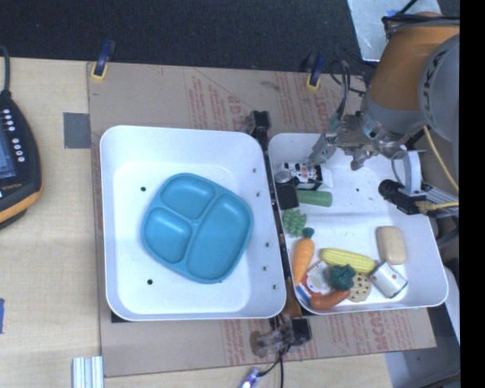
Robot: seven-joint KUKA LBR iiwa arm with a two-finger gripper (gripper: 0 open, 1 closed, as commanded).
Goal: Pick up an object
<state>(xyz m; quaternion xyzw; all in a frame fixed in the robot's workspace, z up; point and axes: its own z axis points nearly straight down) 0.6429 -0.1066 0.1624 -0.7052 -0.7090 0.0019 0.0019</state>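
Two white bins, arm over the right one.
Left bin (113,217) holds a blue divided plate (197,226). Right bin (436,289) holds a carrot (302,259), corn cob (347,258) and bread roll (391,244) near its front; the gripper (311,171) hangs at its back-left corner, its opening impossible to judge.

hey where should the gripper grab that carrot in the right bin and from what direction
Grip the carrot across its thick orange middle, coming straight down from above. It lies flat, green top toward the bin's far side, so its long sides are exposed, though the bin wall and neighbouring toys crowd it.
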